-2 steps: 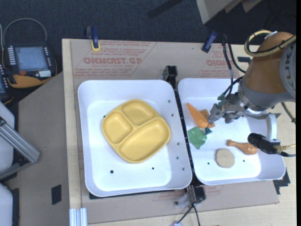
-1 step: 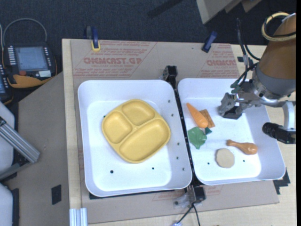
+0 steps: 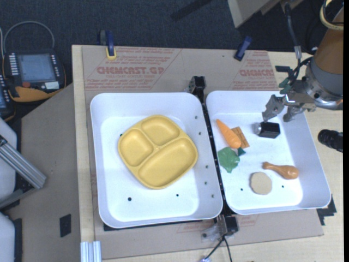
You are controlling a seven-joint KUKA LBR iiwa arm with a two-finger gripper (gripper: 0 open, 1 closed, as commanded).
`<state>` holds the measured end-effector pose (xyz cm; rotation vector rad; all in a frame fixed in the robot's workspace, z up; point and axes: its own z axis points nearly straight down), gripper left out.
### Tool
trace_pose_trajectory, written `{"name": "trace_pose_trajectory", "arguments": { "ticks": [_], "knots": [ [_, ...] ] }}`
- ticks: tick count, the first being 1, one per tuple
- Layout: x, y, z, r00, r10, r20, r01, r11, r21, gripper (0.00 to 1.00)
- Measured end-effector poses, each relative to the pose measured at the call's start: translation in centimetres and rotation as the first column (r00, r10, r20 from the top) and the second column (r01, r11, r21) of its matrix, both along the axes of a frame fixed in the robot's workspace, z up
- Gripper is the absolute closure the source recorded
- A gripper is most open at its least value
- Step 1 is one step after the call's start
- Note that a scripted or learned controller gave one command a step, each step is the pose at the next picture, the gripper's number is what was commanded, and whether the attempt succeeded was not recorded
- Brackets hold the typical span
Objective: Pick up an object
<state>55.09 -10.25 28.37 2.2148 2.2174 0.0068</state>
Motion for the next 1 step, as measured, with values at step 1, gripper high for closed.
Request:
{"name": "trace_pose_trajectory", "arguments": {
  "ticks": [1],
  "knots": [
    [-1.45,5.31,-2.21,1.0,0.003,-0.012,-0.003,1.0,0.004,1.0]
  ]
}}
